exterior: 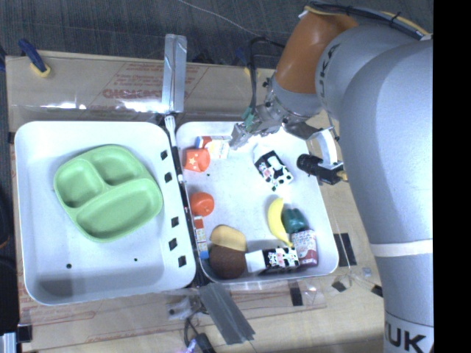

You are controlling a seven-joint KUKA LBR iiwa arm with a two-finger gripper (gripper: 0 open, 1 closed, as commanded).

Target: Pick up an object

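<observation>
Yellow banana (pixel 276 221) lies lengthwise up the right bin (pixel 243 190), slightly curved.

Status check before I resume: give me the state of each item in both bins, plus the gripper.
gripper: low over the right bin's far end, fingers unclear
green divided plate: flat in the left bin, nothing on it
banana: lying in the right bin
black-and-white cow toy: lying loose, apart from the gripper
orange ball: resting against the bin's left wall
brown and yellow item: at the near end
</observation>
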